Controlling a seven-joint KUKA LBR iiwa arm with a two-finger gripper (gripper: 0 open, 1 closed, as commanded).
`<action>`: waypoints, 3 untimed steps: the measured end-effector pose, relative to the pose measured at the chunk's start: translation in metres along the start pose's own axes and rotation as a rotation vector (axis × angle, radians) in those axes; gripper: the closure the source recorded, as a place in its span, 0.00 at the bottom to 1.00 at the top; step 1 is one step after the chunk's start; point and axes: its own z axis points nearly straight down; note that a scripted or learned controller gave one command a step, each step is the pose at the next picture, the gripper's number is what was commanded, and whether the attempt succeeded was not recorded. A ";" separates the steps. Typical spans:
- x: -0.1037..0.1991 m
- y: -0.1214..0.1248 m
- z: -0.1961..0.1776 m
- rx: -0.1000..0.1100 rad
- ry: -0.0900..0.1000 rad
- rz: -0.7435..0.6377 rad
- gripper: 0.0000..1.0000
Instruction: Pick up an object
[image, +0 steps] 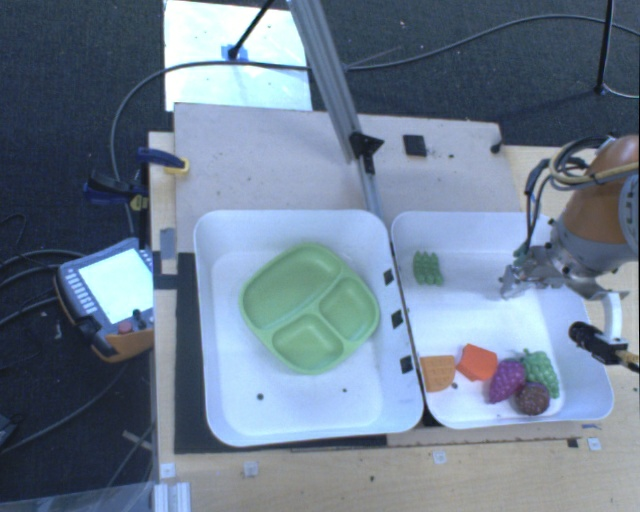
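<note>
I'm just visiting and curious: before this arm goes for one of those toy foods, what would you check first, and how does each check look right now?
1. Toys within reach in the right bin: ok; green piece, orange block, purple grapes lie there.
2. Gripper carrying nothing: cannot tell.
3. Gripper over a toy: not ok; bare bin floor lies below.
4. Targets separated: not ok; grapes, the dark red piece and a green one crowd together.
5. Green piece standing alone: ok.

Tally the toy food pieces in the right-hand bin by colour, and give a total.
Green: 2, a ridged green piece and a green grape bunch
Orange: 2, a pale orange slab and a bright orange block
Purple: 1, a purple grape bunch
Dark red: 1, a round piece
Total: 6
</note>
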 end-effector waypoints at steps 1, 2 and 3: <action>-0.005 -0.007 -0.057 0.006 0.001 0.002 1.00; 0.001 -0.001 -0.104 0.004 0.001 -0.003 1.00; 0.001 0.000 -0.132 0.006 0.002 -0.002 1.00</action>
